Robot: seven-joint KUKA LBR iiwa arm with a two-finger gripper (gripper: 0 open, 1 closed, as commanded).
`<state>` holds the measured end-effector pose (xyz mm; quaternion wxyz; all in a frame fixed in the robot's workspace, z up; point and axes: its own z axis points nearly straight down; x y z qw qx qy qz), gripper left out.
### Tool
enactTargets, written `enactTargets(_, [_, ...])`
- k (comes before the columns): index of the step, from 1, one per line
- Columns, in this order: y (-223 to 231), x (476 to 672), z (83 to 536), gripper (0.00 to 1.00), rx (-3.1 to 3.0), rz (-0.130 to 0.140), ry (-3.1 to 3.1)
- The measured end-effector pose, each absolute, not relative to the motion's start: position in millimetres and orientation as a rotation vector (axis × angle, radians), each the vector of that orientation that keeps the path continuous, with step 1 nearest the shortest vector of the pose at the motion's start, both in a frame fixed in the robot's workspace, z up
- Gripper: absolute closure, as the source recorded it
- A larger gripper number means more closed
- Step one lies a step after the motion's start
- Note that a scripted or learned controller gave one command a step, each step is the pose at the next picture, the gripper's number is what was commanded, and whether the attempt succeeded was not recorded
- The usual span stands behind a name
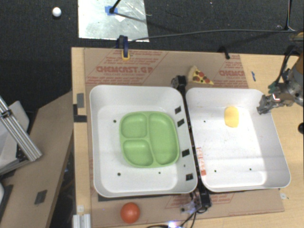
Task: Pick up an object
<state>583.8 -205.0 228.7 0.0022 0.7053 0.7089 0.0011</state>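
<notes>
The pick-up had not happened yet. A small yellow thing [231, 116] lay in the right bin [247, 175], far end, w/ nothing touching it. The gripper [268, 102] hung at the bin's right edge — near the yellow thing but apart from it. Its grip state couldn't be told. Left to do: reach over, grab, lift.

Grey metallic end effector [267, 103], black cables, orange band above wrist.
</notes>
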Motion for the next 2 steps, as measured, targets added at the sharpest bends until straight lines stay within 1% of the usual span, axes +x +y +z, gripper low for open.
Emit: enactTargets(2, [-105,593.6,242,1.0,2.21,0.003,2.23])
